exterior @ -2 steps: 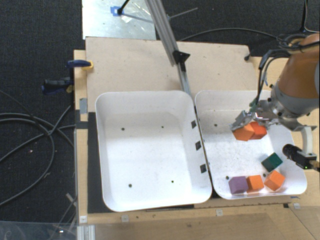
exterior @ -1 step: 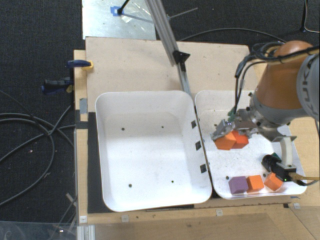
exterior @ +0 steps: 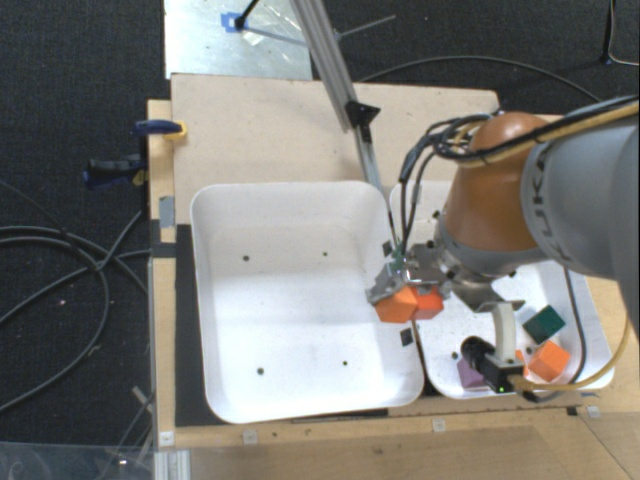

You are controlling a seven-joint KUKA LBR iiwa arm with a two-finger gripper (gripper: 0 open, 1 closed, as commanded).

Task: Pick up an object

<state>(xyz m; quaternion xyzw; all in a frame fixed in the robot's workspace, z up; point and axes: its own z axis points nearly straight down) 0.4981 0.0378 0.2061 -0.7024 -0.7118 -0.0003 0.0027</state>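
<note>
My gripper (exterior: 402, 294) hangs over the seam between the two bins, at the right wall of the left bin (exterior: 290, 192). An orange block (exterior: 398, 308) sits between its fingers, lifted over the bin rim, so the gripper is shut on it. The grey arm with its orange band comes in from the right and covers much of the right bin (exterior: 584, 314). In that bin lie a dark green block (exterior: 545, 321), a second orange block (exterior: 547, 362) and a purple block (exterior: 467, 374), partly hidden by the wrist.
A slanted metal pole (exterior: 330, 53) crosses the bench behind the bins. A blue and yellow clamp (exterior: 150, 128) grips the bench's left edge. Cables lie on the dark floor at left.
</note>
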